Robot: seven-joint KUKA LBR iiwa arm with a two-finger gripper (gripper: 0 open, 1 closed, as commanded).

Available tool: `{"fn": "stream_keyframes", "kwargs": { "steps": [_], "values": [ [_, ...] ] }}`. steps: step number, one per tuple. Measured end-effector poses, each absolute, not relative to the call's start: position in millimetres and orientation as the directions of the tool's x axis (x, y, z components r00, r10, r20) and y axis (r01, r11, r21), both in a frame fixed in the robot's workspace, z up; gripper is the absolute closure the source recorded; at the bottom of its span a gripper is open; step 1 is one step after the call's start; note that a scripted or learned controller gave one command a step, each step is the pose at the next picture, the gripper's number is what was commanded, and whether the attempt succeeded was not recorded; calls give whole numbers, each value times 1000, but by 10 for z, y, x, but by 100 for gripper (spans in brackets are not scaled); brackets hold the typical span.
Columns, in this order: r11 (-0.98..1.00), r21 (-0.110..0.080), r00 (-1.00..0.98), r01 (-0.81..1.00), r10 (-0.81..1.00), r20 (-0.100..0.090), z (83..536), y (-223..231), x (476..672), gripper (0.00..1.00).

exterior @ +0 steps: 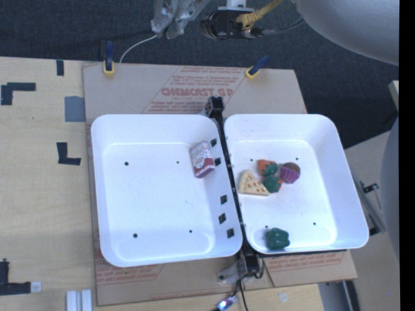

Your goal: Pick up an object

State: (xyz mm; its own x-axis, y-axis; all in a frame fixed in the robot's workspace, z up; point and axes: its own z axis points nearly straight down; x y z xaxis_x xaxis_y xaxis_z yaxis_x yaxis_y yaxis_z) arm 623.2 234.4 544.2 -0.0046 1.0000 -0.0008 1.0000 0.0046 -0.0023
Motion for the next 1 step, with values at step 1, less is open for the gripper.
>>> {"fn": "stream_keyframes", "kwargs": {
  "steps": [1],
  "values": [
    [7,-3,-7,1000,1000,-2,5537,2356,6230,100]
  ]
}}
